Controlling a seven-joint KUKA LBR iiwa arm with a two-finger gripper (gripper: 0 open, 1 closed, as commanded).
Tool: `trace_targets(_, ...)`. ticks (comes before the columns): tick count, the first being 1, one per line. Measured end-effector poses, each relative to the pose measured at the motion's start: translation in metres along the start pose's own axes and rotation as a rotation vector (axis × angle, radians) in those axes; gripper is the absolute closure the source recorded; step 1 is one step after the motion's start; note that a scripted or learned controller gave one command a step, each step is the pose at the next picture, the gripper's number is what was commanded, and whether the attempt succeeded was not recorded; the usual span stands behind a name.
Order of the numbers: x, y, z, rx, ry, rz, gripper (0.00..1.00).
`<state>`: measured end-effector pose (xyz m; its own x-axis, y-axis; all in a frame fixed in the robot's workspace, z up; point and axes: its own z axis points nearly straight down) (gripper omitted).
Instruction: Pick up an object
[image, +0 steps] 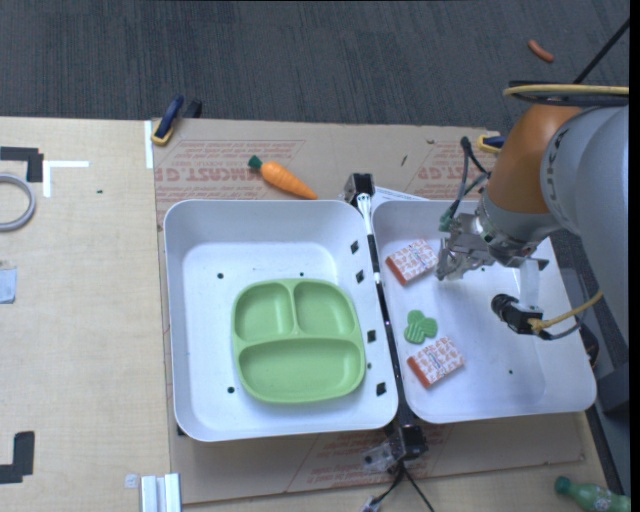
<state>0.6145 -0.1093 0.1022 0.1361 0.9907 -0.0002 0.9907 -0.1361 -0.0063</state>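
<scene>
gripper (458, 262) hung over right bin (560, 385), beside upper red-white block (411, 260); finger opening could not be told, nothing seen held | block lay upper left of that bin | judged light, stiff, flat | best pinched across its short sides

Cardboard-covered table (80, 330), two white bins side by side, left bin (190, 300), right bin (530, 385), toy carrot (282, 177) behind the left bin, blue clip (167, 119) at the cardboard's far edge

Dark grey carpet (300, 55) is seen at the far side, beyond the tan bench top (75, 350), over which brown cardboard (330, 150) is laid.
</scene>
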Motion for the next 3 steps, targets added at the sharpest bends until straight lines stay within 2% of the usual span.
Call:
trace_targets(1,0.0,0.0,0.0,0.0,0.0,0.0,0.0)
trace_targets(2,0.069,0.035,-0.09,-0.006,-0.001,0.078,0.0)
trace_targets(3,0.114,-0.031,-0.089,-0.004,0.0,0.138,0.0)
